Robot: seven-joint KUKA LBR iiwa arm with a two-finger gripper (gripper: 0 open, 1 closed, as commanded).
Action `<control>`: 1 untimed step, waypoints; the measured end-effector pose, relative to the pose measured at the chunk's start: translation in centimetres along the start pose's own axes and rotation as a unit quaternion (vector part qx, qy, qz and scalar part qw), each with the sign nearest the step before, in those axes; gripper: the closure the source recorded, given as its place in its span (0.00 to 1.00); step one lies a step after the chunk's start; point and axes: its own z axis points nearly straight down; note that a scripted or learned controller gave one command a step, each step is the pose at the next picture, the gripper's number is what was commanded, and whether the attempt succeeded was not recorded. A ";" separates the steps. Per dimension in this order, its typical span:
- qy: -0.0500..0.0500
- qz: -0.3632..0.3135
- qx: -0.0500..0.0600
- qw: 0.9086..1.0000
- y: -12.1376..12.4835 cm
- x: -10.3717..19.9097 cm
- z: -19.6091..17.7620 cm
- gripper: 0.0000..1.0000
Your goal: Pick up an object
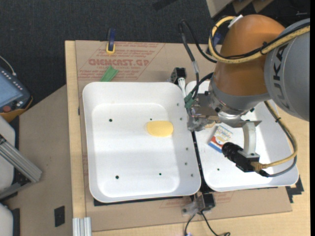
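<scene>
Table (54,132): brown board surface, carrying two shallow white bins side by side.

Left bin (98,171): lying toward the view's left, holding one item.

Right bin (280,146): lying under the arm, largely covered by it.

Arm (246,48): grey with an orange band, reaching in from the view's right and hanging over the right bin beside the wall the two bins share.

End effector (197,117): sitting low at that shared wall, on the right-bin side. Its opening cannot be told from this angle; nothing is showing between its tips.

Small card box (220,135): white with blue and red print, lying in the right bin just beside the end effector, toward the view's right and a little lower. It is the nearer candidate. Its long axis is running diagonally.

Yellow oval object (159,128): lying flat near the middle of the left bin, to the view's left of the end effector, across the shared wall. Its long axis is running roughly left to right in the view.
</scene>
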 end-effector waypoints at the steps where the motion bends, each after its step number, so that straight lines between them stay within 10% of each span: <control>1: 0.001 -0.003 -0.006 1.000 1.4 2.5 -1.6 1.00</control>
